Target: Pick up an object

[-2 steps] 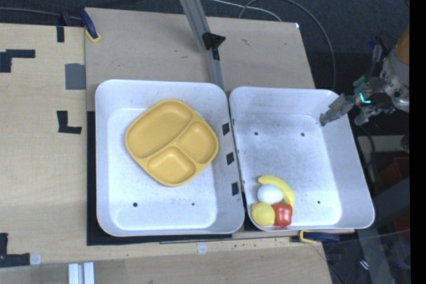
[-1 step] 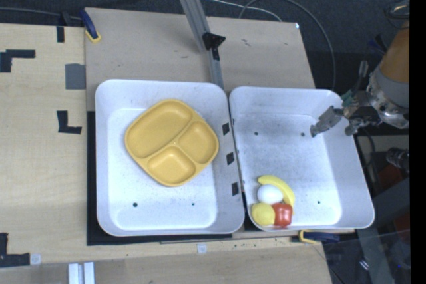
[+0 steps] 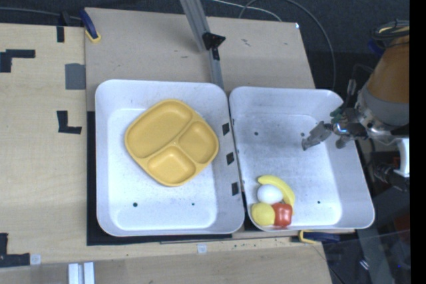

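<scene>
A small cluster of toy food lies at the front of the right bin (image 3: 333, 209): a yellow banana (image 3: 283, 185), a white ball (image 3: 269, 194), a round yellow piece (image 3: 262, 214) and a red piece (image 3: 283, 214), all touching one another. My gripper (image 3: 327, 139) hovers over the right part of that bin, behind and to the right of the cluster and apart from it. It is open, with nothing between its fingers. The arm's orange band (image 3: 393, 76) is at the far right.
A yellow three-compartment plate (image 3: 172, 142) lies in the left bin (image 3: 113, 209). A grey pole (image 3: 193, 3) slants in from the top toward the divide between the bins. Thin cables (image 3: 279, 3) run behind the right bin.
</scene>
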`<state>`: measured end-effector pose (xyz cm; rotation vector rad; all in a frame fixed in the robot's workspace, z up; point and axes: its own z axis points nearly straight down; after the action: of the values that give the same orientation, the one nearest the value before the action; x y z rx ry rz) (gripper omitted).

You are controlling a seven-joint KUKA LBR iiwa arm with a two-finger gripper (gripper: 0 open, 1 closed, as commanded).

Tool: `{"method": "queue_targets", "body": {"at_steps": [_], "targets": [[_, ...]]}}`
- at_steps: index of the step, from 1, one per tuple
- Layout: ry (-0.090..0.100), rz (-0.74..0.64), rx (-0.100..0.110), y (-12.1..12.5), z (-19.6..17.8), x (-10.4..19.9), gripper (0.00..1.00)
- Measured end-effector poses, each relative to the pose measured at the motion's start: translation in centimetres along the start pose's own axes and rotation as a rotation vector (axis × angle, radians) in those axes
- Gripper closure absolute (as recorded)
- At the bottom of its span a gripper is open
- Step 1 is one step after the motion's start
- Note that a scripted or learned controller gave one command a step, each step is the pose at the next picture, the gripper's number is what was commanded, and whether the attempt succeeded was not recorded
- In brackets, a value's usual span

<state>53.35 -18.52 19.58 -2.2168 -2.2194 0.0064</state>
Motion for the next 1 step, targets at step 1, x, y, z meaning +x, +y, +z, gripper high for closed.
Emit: {"method": "queue_targets", "body": {"at_steps": [1], "targets": [[0.001, -0.001, 0.001, -0.45, 5.32, 1.07, 0.0]]}}
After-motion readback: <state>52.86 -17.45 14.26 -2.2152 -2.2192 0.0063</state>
